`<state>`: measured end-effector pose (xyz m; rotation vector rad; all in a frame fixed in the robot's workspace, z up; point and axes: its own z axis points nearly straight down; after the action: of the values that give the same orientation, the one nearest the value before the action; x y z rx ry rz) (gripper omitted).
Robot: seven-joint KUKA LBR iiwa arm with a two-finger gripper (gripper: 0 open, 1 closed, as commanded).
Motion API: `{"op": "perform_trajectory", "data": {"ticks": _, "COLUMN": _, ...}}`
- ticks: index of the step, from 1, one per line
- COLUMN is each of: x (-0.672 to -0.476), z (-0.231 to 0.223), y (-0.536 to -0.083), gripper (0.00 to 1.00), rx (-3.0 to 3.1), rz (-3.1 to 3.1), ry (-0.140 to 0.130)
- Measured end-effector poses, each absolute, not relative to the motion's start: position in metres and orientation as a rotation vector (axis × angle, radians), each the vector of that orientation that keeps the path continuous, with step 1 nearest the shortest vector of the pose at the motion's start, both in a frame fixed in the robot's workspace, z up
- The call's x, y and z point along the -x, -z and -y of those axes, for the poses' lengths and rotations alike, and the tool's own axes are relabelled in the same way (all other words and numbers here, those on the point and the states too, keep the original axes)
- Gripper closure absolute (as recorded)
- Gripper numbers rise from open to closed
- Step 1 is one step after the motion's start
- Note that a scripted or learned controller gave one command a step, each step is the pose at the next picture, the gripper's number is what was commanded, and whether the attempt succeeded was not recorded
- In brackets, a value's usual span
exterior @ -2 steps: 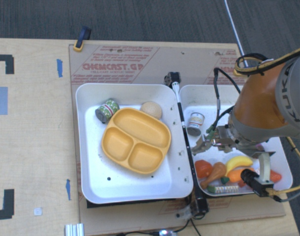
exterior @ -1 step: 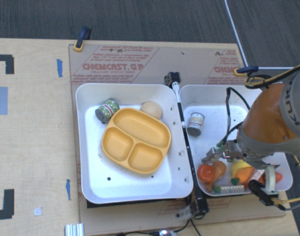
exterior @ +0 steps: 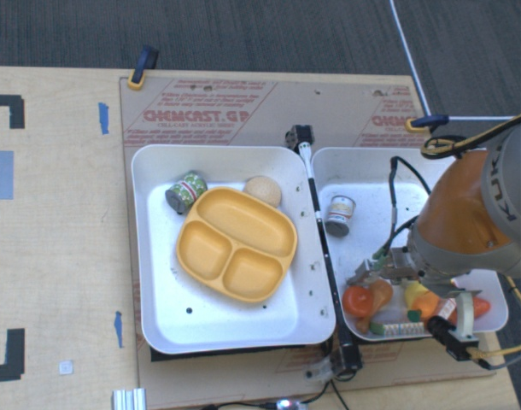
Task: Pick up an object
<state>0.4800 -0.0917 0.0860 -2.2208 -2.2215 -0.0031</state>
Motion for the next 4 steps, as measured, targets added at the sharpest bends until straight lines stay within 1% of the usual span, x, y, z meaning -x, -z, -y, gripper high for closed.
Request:
{"op": "perform_trajectory", "data": {"ticks": 1, "x": -0.481, "z": 0.092, "y": -0.097, "gripper": 1.0, "rx": 2.225, "rz": 2.224, "ry": 0.006}}
{"op": "perform_trajectory", "data": {"ticks": 2, "x": -0.481, "z": 0.092, "y": -0.097, "gripper": 0.0, "rx": 2.225, "rz": 2.224, "ry": 0.005}}
{"op": "perform_trajectory", "data": {"ticks": 3, "x": -0.48, "z": 0.091, "y": -0.086, "gripper": 0.0, "rx": 2.221, "rz": 2.222, "ry": 0.003}}
{"op": "perform_trajectory", "data": {"ticks": 4, "x": -0.481, "z": 0.091, "y": -0.097, "gripper": 1.0, "rx": 2.225, "rz": 2.225, "ry": 0.006}}
